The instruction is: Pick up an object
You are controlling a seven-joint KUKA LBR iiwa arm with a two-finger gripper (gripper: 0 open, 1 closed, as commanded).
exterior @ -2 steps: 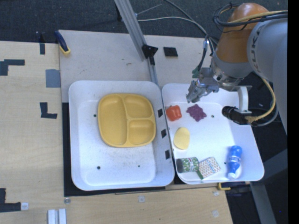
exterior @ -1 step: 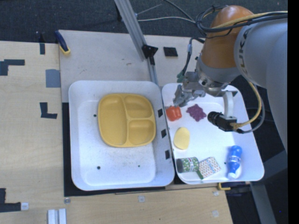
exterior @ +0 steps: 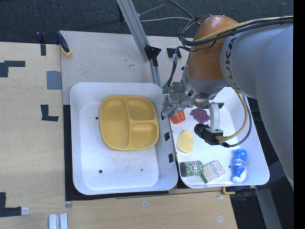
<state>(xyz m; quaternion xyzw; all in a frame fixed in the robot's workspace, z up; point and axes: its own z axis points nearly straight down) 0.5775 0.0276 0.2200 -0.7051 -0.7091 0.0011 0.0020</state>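
The arm is bent low over the right bin (exterior: 261, 175), so that the gripper (exterior: 172, 109) is brought down at the bin's left wall, close to the dividing edge between the two bins. This posture is judged to be an approach for a grasp. Whether the end effector is spread or pressed together cannot be told, because it is covered by the wrist.

An orange object (exterior: 177, 117) is seen just beside the gripper, lying on the bin floor; it is probably the thing aimed at, and nothing is seen held. In the same bin a purple piece (exterior: 200, 114), a yellow lemon-like object (exterior: 185, 141), a green can (exterior: 191, 168), a patterned packet (exterior: 213, 170) and a blue bottle (exterior: 238, 165) are kept. In the left bin (exterior: 90, 175) a yellow divided plate (exterior: 128, 122) is laid, with nothing in its compartments.
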